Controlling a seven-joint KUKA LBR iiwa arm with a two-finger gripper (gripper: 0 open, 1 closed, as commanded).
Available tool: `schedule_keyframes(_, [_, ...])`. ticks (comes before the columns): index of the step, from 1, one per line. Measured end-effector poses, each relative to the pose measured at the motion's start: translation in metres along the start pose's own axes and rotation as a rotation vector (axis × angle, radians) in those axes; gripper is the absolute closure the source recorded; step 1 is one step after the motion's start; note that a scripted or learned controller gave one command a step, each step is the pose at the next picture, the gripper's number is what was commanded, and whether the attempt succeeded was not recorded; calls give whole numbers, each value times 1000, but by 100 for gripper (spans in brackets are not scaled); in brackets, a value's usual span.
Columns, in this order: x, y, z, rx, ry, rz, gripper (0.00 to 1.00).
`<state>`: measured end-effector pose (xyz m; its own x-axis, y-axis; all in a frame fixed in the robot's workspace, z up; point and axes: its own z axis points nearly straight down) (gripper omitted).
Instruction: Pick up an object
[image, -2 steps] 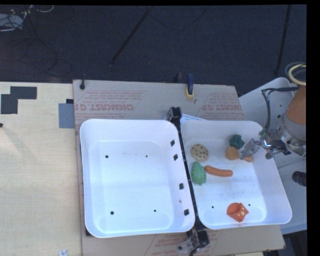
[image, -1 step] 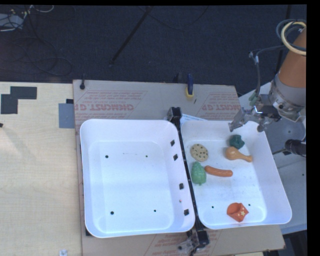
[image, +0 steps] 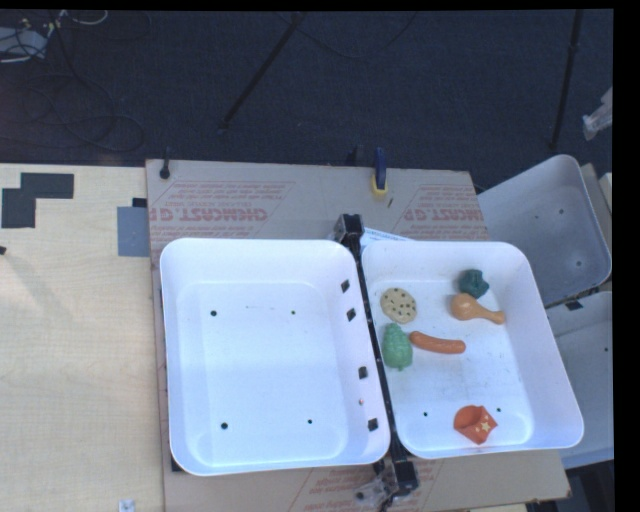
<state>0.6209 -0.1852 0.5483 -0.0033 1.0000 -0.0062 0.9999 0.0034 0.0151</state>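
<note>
The right bin holds several small toys. A round tan cookie with dark spots lies near its left wall, with a green pepper-shaped piece just below it. An orange-red sausage lies to the right of the green piece. At the bin's upper right sit a dark teal lump and a tan drumstick. A red block with a yellow star rests near the front right corner.
The left bin sits beside the right one, joined by a black clip strip. Both rest on a cardboard sheet on a wooden bench. A grey metal plate lies at the right. A blue-yellow clamp grips the cardboard's far edge.
</note>
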Motion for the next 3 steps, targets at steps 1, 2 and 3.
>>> schedule_keyframes(1, [-26, 24, 13, 18, 5, 4, 0])
schedule_keyframes(2, [-23, 23, 12, 19, 6, 0, 0])
schedule_keyframes(3, [-23, 23, 12, 18, 6, 0, 0])
